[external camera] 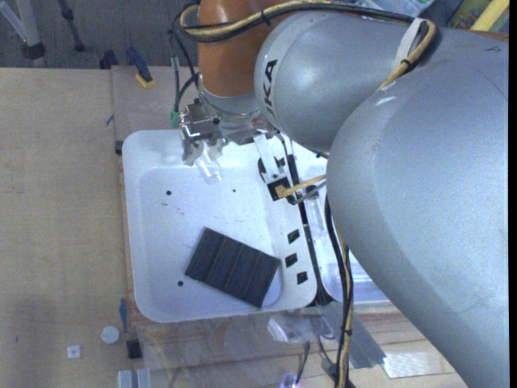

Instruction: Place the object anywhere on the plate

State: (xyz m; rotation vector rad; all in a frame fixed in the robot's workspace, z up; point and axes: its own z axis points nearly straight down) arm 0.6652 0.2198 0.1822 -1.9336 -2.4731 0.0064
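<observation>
Now your gripper (207,165) hangs at the bin's (153,297) eleven o'clock, fingers apart, nothing held; dark slab (233,267) lies at five.

surface: my wooden bench (56,217), light tan, bare along its left side | on it: white bin (161,297) sitting flat, my arm covering its right part | near front edge, left of the bin's corner: small round grey disc (109,334), tiny white square (73,351), small dark block (133,348)
</observation>
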